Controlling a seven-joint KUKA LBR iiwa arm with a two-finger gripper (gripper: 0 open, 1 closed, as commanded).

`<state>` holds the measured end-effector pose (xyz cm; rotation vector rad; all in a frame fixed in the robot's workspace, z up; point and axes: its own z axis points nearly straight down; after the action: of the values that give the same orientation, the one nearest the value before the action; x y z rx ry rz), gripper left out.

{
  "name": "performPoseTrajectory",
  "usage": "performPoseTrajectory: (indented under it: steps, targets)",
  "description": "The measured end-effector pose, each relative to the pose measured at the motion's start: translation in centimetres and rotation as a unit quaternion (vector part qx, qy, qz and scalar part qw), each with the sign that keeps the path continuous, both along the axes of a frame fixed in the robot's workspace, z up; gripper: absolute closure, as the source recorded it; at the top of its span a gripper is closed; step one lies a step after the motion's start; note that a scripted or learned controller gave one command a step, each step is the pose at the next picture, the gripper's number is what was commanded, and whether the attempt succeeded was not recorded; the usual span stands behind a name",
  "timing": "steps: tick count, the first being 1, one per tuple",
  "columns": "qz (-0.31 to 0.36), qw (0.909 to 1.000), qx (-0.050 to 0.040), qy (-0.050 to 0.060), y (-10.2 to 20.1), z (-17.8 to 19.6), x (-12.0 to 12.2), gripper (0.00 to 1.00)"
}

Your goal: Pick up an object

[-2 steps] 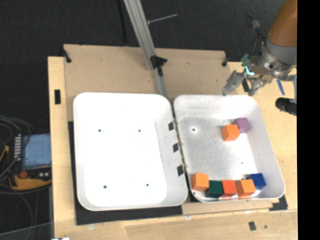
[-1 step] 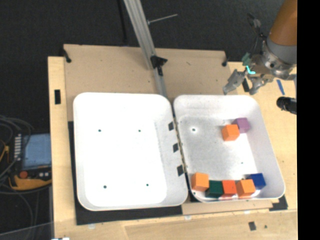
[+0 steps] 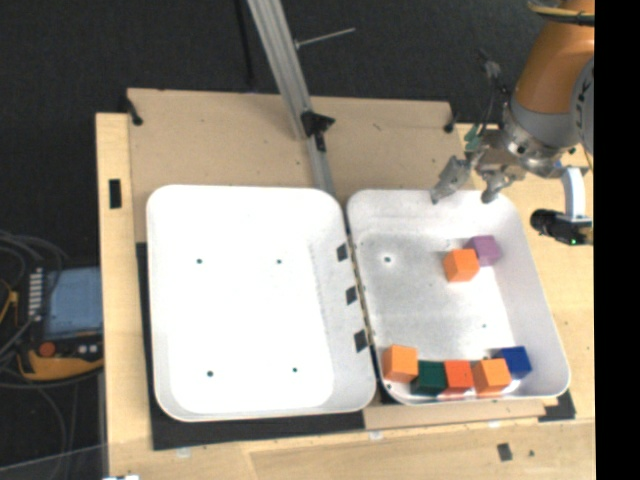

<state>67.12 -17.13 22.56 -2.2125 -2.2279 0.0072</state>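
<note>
I saw the gripper (image 3: 466, 187) hanging spread and empty over the right bin (image 3: 420, 298)'s far edge, poised to descend toward the orange block (image 3: 460, 265) nearby.

Lighting: even, bright overhead; moderate resolution, slightly soft.
White bins (image 3: 250, 298) near blown-out, lower centre; faint shadows under blocks (image 3: 455, 373); dark floor in upper left underexposed; soft edges throughout.

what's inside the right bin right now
Seven blocks in the right bin: an orange cube touching a purple cube, and a near-edge row, orange, green, orange, orange, blue. Nothing looks covered.
</note>
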Motion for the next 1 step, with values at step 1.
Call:
performPoseTrajectory:
  steps: [1]
  targets:
    - [-0.004,1.0,-0.0004,0.0,-0.38,-4.2,-0.21,0.0]
